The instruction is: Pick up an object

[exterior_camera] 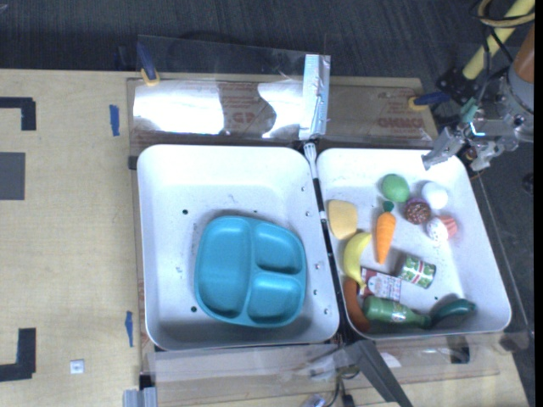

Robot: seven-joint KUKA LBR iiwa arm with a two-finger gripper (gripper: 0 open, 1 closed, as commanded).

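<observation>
A wooden counter point(68, 253) carries two shallow white bins side by side, seen from above at a slant. The left bin point(170, 176) holds a blue divided plate point(250, 270) with three compartments, lying flat toward its near side.

The right bin point(488, 261) is crowded with toy food. A green ball-shaped fruit point(394, 186) sits toward the far side, with a dark red-brown round piece point(417, 212) and a white egg-like piece point(435, 197) just right of it, and a small red and white piece point(443, 226) beside those. A pale yellow wedge point(343, 219) lies at the left wall. An orange carrot point(384, 236) points toward the near side, touching a yellow banana point(356, 255). Nearer still are a green and white can point(417, 271), a small red and white carton point(383, 285), a green bottle point(392, 313) lying on its side, a dark green vegetable point(452, 310) and an orange piece point(354, 305) partly buried under the others. These things press closely together, leaving little room around any one.

The claw point(462, 147) hovers over the far right corner of the right bin, above the rim and apart from the toys; whether it is spread or pressed together cannot be told. A clear plastic sheet point(229, 96) stands behind the left bin.
</observation>
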